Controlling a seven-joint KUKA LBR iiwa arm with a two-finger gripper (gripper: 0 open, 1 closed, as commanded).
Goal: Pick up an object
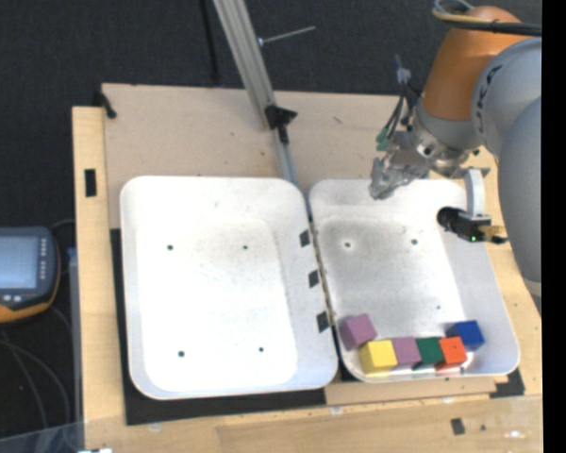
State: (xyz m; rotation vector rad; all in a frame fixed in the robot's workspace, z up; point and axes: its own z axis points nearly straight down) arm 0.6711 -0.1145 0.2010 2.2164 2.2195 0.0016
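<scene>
From the overhead camera, the hand (385, 185) hangs over the far edge of the right bin (396, 253) — its grip cannot be told. The blocks — purple block (358, 329), yellow block (379, 355), blue block (466, 333) — cluster at the near edge, well apart. Approach seems unstarted; next it must travel nearward and descend.

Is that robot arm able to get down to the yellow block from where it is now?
Probably yes. The gripper hangs over the far end of the right bin, while the yellow block lies at the near edge. The floor between them is bare, but neighbouring blocks crowd it, so a clean grasp looks tight.
</scene>
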